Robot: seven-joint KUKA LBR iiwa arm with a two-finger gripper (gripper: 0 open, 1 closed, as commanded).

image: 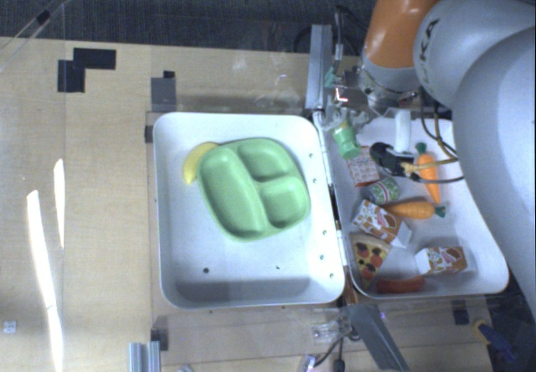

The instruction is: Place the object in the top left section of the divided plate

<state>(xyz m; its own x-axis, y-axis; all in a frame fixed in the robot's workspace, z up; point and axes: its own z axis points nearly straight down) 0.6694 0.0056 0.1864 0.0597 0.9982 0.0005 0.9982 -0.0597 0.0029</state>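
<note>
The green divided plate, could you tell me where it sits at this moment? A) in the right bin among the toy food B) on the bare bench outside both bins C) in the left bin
C: the green divided plate lies inside the left bin, with a yellow banana peeking out from under its edge.

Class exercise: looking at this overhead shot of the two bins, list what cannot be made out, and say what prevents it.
- claw: finger state unreadable in the camera view; wrist covers it.
- yellow object: mostly hidden under the green divided plate; identity unclear.
- right bin: right side covered by the arm.
- small packets: labels too small to read.
</note>
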